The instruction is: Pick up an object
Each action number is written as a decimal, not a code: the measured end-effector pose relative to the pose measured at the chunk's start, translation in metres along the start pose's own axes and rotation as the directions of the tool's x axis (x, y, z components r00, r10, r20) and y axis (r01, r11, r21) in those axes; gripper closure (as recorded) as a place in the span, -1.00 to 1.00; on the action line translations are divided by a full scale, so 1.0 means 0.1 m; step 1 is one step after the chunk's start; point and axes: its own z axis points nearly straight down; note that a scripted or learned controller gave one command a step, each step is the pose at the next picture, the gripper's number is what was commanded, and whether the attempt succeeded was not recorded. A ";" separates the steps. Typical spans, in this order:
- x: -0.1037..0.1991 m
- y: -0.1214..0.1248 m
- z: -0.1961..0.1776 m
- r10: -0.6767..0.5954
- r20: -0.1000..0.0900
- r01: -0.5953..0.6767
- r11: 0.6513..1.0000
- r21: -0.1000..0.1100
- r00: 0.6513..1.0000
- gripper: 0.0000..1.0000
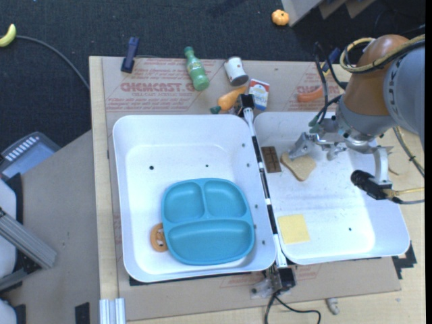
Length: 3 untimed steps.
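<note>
My gripper [318, 148] hangs over the back of the right bin [378, 245], open, with nothing between its fingers. Its left fingertip sits right at the upper edge of a tan bread slice [300, 167] lying on the bin floor. A brown chocolate bar [270, 159] lies by the bin's left wall, and a yellow cheese slice [293, 228] lies nearer the front. In the left bin [135, 147] there is a blue divided plate [206, 220], with a small brown pretzel [158, 237] at its left edge.
Behind the bins the board holds a green bottle [196, 69], a white can [235, 71], a carrot [229, 100], a small carton [258, 93], a blue tool [129, 54] and an orange sausage [310, 94]. The ridge between the bins runs just left of the chocolate bar.
</note>
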 end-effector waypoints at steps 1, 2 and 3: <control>0.29 0.00 0.16 -0.001 -0.002 0.001 1.000 0.003 1.000 -1.00; -0.03 -0.06 0.36 0.001 -0.001 -0.001 1.000 0.004 1.000 -1.00; -0.46 0.17 -0.03 0.000 0.001 0.000 1.000 -0.001 1.000 -1.00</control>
